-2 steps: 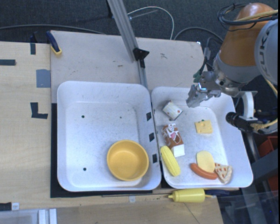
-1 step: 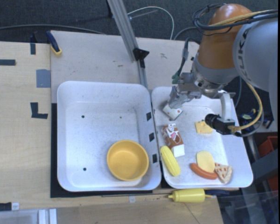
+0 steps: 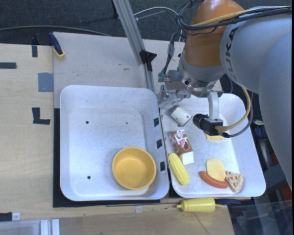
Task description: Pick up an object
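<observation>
Objects fill my right bin [image 3: 245, 180]: corn cob [image 3: 179, 168] at its left edge, sausage [image 3: 213, 179] near the front. My gripper [image 3: 172, 98] hangs over the back-left corner; its state I cannot tell.

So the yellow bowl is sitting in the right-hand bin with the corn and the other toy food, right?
Not quite. The yellow bowl sits in the left bin, by itself near the front. The corn and the other toy food lie in the right bin, as the camera view shows.
</observation>
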